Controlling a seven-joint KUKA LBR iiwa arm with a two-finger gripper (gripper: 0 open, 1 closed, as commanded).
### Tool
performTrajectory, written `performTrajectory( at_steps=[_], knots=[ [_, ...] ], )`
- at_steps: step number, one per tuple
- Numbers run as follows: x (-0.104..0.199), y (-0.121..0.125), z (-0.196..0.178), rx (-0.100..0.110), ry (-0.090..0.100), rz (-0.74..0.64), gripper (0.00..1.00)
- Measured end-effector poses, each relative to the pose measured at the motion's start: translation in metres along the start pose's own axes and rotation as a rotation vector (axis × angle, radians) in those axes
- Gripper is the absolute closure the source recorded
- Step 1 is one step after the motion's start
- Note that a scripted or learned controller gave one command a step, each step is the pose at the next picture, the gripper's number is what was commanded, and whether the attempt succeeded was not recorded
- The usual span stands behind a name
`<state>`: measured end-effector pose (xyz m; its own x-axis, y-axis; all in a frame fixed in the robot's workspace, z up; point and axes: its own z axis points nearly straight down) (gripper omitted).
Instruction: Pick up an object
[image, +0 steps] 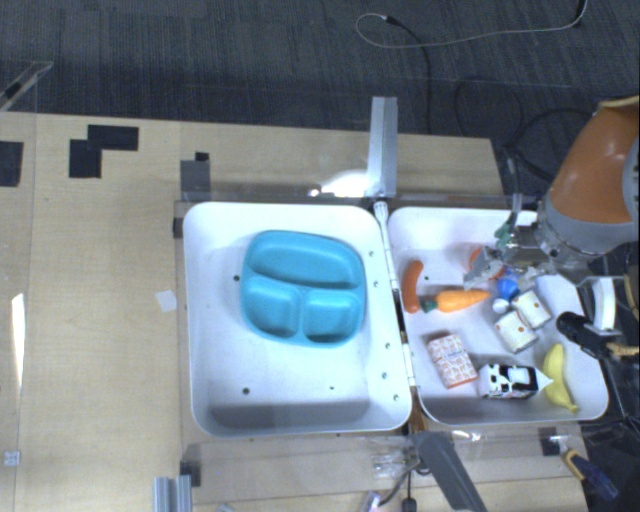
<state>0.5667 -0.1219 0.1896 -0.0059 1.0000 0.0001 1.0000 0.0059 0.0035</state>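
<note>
I'm reaching down: my pincer hangs just right of the carrot; I cannot tell its opening. Next, settle over one object.

Both white bins look like smooth, slightly glossy plastic. The blue divided tray is matt plastic. The bench has a pale wood-grain finish. The divider post at the bins' far edge appears brushed metal. The toy carrot and banana look like smooth plastic.
</note>
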Motion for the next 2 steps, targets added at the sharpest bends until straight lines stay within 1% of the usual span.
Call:
performTrajectory(
  at_steps=[1, 2],
  knots=[
    [-0.015, 0.035, -0.067, -0.003, -0.002, 0.126, 0.00],
    [0.002, 0.007, 0.023, 0.004, -0.001, 0.257, 0.00]
  ],
)
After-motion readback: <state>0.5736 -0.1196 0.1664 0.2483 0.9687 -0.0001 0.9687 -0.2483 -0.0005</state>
